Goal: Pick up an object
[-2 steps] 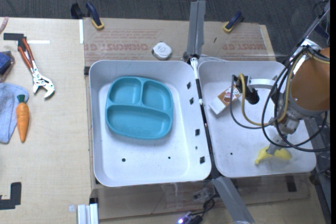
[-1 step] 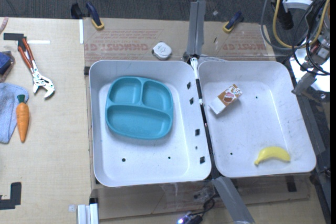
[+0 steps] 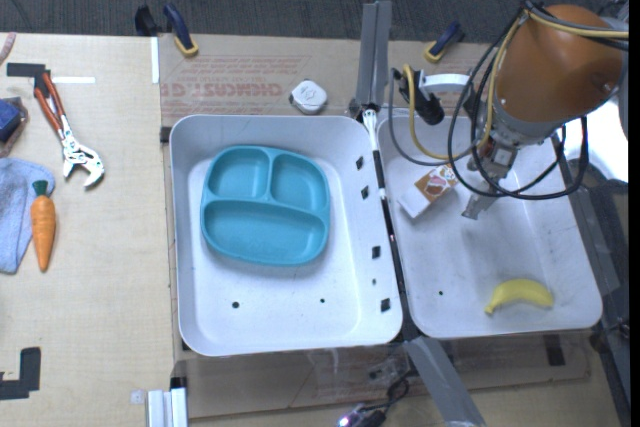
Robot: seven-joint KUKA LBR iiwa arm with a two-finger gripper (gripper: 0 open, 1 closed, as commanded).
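The gripper [image 3: 478, 200] hangs in the right bin [image 3: 560, 315]; its grip cannot be told. A small box [image 3: 428, 190] lies at its nine o'clock. The box could be knocked away.

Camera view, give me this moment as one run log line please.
arm: over right bin | gripper: above bin floor, beside small carton, grasp not seen | banana: near front, untouched | left bin: blue divided plate
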